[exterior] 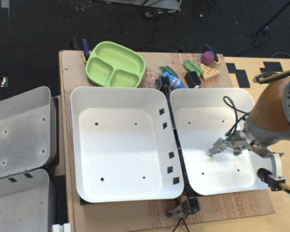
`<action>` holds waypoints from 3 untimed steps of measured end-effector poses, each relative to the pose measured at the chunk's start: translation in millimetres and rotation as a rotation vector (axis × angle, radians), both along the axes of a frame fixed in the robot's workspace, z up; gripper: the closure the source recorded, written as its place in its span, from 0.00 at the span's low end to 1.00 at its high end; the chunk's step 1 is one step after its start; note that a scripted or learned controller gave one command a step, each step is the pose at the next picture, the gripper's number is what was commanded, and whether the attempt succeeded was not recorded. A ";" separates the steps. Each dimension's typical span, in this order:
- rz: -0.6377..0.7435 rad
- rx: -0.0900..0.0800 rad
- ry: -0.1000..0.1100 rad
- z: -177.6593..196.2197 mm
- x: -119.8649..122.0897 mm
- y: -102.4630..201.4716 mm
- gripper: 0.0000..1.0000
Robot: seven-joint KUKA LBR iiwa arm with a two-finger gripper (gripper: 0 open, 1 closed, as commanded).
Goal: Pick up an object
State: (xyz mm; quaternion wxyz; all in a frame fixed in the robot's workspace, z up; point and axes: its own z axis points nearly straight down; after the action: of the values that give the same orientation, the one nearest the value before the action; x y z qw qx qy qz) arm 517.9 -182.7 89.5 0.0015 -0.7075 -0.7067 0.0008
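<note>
Grey two-finger gripper [217, 149] low over the right shallow white bin [246, 98], finger spread not discernible, nothing seen held; pickable toys, like the purple ball [208, 57], sit behind on the bench, so reach there.

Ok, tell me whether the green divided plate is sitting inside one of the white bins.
No: the green divided plate lies on the bench behind the left bin, outside both bins.
</note>
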 end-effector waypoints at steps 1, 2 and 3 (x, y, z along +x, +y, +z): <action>-0.001 -0.001 -0.003 12.6 0.7 -0.2 1.00; 0.004 -0.002 -0.006 57.7 -2.1 6.6 1.00; 0.003 -0.002 -0.005 109.2 -11.4 3.5 1.00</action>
State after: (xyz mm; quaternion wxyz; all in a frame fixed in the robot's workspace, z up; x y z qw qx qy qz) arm 506.4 -179.1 198.6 -0.0009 -0.7065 -0.7077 -0.0003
